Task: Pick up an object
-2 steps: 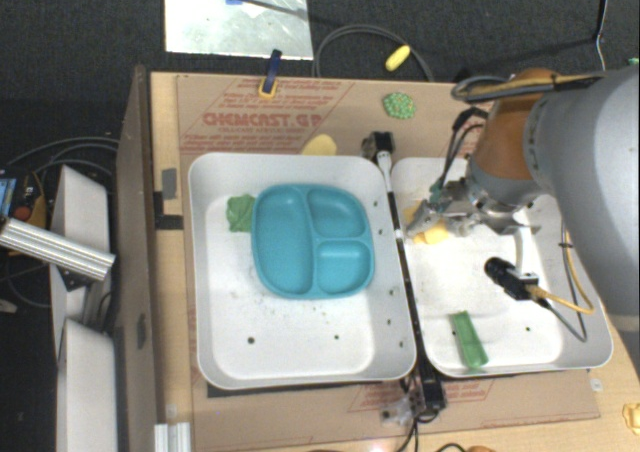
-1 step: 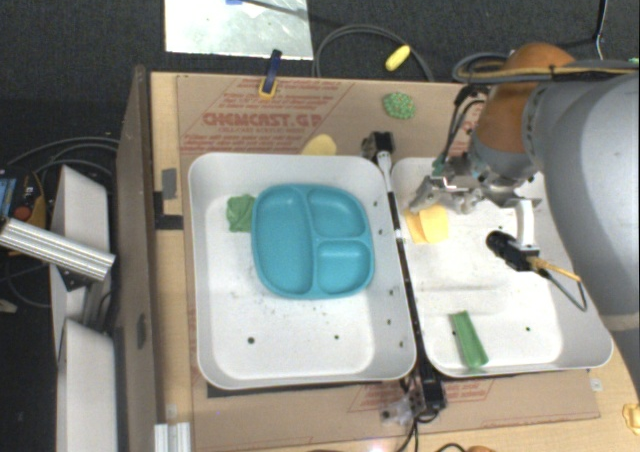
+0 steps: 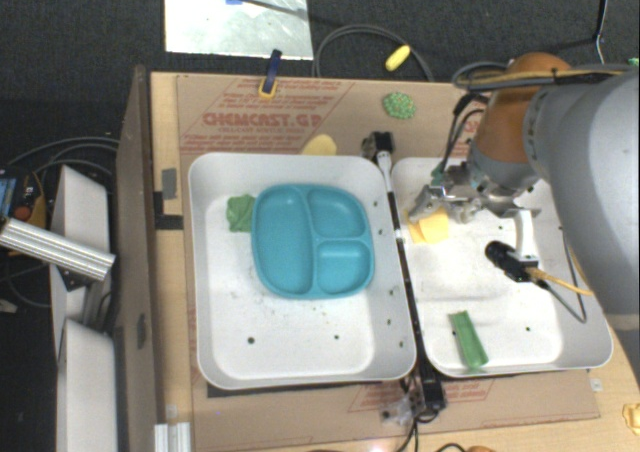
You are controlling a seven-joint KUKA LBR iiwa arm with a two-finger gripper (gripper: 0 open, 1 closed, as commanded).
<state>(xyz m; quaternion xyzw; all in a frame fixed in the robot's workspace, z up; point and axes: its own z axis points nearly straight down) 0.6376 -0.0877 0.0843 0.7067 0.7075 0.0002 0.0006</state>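
Currently, camera view: my gripper point(image 3: 432, 208) low in the right bin point(image 3: 560, 345), just above the yellow block point(image 3: 433, 229); whether its grip is apart or together, I cannot tell. Block on bin floor; lifting remains.

Bulky grey arm point(image 3: 590, 155), orange band point(image 3: 505, 125), metallic end effector point(image 3: 440, 202).
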